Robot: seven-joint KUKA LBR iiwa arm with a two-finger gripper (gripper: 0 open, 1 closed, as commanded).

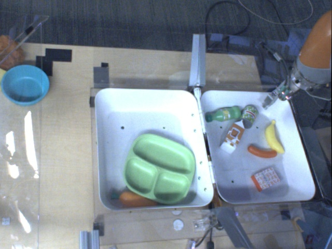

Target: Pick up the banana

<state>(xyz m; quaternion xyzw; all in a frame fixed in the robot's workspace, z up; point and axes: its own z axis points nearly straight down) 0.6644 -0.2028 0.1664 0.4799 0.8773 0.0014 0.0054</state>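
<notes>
Yellow banana (274,137) touches the sausage (262,151); we risk grabbing both. Gripper (280,93) state: we cannot tell.

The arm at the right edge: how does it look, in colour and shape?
The arm has a rounded orange band with a grey ring below it at the wrist. From there a slim metal gripper sticks out, silver-grey with small green and red spots near its base. Thin black cables lie on the floor behind it.
</notes>
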